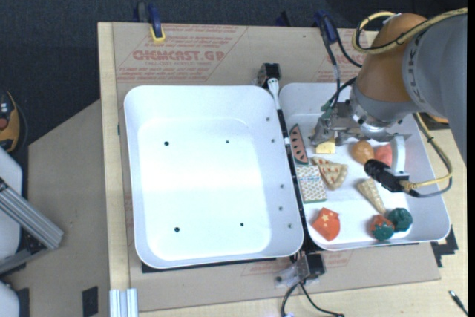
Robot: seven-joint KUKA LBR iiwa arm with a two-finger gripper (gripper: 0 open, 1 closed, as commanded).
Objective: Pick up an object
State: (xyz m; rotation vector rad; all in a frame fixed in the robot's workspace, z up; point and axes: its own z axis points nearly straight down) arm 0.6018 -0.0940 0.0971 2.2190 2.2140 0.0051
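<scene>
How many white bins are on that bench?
2. The left bin sits on the bench's left; the right bin lies beside it, holding small toy foods under the gripper.

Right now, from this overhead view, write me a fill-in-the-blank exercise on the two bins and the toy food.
1. The toy food items all lie in the ___ bin as the camera sees it.
2. The watermelon slice lies along that bin's ___ edge.
3. The broccoli lies beside a ___ tomato.
4. The gripper hovers over the ___ end of that bin.

Missing words: right; left; red; far
</scene>
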